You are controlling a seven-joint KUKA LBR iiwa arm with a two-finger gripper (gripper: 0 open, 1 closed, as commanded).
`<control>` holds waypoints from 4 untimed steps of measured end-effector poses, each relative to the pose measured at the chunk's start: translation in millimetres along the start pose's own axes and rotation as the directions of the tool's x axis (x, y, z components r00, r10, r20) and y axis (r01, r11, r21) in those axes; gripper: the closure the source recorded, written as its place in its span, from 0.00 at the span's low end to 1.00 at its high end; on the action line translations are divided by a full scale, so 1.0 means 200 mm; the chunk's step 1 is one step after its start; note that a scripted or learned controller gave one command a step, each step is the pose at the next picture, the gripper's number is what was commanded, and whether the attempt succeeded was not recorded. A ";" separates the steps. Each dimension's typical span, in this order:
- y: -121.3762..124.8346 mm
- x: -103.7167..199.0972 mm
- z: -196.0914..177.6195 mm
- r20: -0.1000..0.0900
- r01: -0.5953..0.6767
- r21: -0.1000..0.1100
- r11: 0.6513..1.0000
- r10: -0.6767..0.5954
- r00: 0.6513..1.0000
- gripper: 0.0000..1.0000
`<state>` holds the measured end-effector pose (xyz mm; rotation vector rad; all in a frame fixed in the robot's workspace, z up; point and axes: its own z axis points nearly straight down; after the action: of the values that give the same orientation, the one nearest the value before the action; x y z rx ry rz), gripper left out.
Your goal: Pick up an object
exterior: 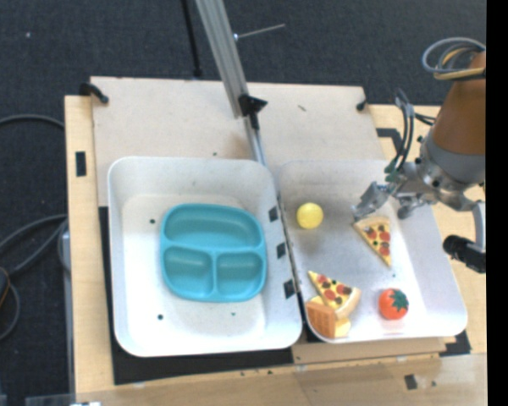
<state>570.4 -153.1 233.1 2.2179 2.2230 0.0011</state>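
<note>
Two shallow white bins are seen side by side on the worktop [85, 227], largest items first. The left bin [127, 311] holds a blue divided tray [212, 252] near its centre. The right bin [444, 307] carries the small toys. The grey arm [461, 125] with its orange band is reached in from the right, and its pincer [381, 200] is positioned over the right bin's upper part, just above a pizza slice [378, 238]. Pincer fingers are spread apart, nothing seen between them. A second pizza slice [334, 292] lies by the front edge, touching a tan bread piece [328, 320]. A red tomato [393, 304] sits beside them. A yellow ball [310, 216] rests near the left wall.
</note>
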 end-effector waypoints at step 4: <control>-0.02 -0.05 0.67 0.001 -0.003 0.004 1.000 0.003 1.000 0.00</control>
<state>566.8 -164.0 99.3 2.2230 2.2207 -0.0038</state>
